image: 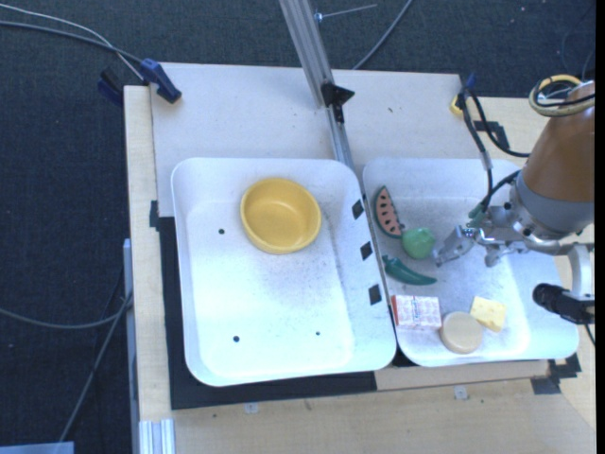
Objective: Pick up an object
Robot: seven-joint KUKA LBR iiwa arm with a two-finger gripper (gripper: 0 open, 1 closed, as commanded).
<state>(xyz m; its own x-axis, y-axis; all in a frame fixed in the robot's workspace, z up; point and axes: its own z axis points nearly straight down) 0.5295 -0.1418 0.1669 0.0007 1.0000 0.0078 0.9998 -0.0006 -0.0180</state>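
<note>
Tool [460, 243] of the grey arm sits inside the right shallow white bin [444, 173], toward its 3 o'clock side; whether its fingers stand wide or narrow cannot be told. Nothing visible sits between them. A round green ball-like object [418, 243] lies just beside the tool at its 9 o'clock. A red-and-green watermelon-slice toy [386, 212] lies at the ball's 10 o'clock, a dark green pepper-shaped toy [408, 270] at its 6 o'clock. A red-and-white printed packet [416, 310], a round tan disc [461, 333] and a yellow cheese wedge [489, 313] occupy the bin's 6 o'clock edge. A yellow plastic bowl [280, 215] rests in the left shallow white bin [213, 348], near 12 o'clock.
</note>
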